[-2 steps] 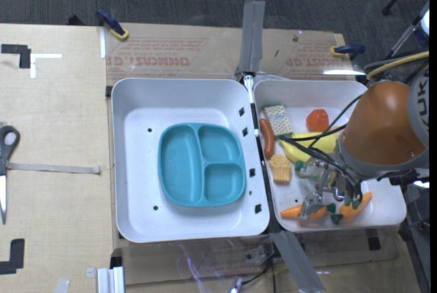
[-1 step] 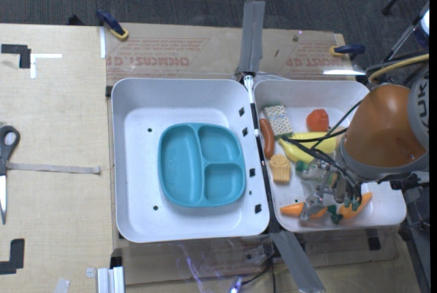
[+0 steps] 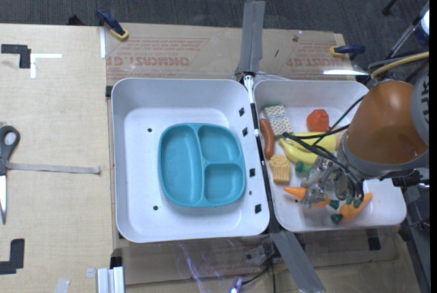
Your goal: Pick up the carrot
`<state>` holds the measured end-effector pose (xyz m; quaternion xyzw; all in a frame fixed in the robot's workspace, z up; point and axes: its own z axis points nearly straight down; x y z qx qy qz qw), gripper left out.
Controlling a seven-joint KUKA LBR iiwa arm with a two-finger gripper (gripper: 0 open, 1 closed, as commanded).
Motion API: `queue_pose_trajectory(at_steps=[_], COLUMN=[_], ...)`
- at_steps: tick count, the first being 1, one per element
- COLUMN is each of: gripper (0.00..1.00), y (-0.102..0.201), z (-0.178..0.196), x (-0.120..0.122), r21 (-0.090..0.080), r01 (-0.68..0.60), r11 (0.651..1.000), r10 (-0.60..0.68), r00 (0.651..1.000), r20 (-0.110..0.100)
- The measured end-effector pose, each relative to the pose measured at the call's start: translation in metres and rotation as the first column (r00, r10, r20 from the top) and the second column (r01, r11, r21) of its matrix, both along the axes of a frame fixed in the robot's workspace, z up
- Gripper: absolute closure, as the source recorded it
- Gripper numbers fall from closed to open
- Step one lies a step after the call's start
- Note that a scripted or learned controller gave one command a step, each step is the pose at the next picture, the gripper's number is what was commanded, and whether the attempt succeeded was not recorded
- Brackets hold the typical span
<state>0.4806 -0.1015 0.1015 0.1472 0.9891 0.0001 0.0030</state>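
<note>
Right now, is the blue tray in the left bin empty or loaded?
Empty. The tray lies flat in the left bin, all three compartments bare blue. The food sits in the right bin.

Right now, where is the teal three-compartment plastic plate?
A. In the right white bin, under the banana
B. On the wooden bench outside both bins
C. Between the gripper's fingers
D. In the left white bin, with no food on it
D: the teal three-compartment plastic plate lies flat in the left white bin, its compartments bare.

Grey arm (image 3: 410,90) with rounded orange band (image 3: 388,122), black cables (image 3: 321,141), metallic hand (image 3: 326,190) of bare parts
</note>
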Motion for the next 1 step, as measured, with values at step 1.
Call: queue_pose_trajectory(at_steps=[1], gripper=[1.0], y=[0.0547], z=[0.0903], x=[-0.0012], r21=[0.001], r01=[0.373], r11=[0.928], r10=[-0.373], r00=[0.928], r20=[-0.002])
